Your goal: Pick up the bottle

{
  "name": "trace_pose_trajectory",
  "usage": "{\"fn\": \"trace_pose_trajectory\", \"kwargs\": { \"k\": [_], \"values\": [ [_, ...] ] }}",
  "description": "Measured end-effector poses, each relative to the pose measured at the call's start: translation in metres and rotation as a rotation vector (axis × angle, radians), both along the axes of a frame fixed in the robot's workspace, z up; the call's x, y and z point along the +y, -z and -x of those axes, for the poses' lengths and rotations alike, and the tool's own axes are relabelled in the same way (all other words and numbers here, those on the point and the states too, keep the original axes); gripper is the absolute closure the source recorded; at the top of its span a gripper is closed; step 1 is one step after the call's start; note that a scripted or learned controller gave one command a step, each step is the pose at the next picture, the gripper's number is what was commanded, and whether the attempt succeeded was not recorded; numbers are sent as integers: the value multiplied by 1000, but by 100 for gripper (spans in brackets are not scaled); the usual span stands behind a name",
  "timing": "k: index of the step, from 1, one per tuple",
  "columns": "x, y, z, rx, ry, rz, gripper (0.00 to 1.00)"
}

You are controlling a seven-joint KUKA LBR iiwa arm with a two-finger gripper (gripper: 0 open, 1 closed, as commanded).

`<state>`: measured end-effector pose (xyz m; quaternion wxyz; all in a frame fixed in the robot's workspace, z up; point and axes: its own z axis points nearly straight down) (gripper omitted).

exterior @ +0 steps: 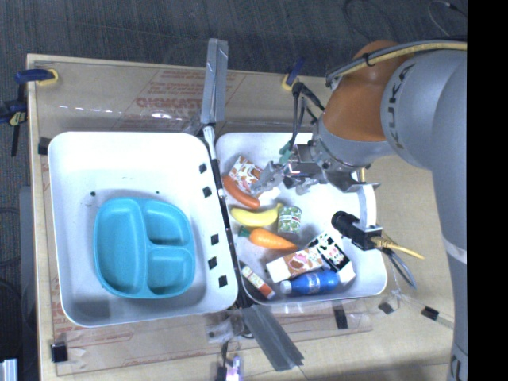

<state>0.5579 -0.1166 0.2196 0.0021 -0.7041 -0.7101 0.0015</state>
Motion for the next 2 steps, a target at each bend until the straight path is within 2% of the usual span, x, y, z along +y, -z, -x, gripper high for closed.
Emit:
{"fn": "trace_pose_trajectory", "kwargs": {
  "k": [1, 2],
  "values": [
    [70, 29, 75, 0, 11, 1, 0],
    [2, -103, 75, -6, -59, 2, 0]
  ]
}}
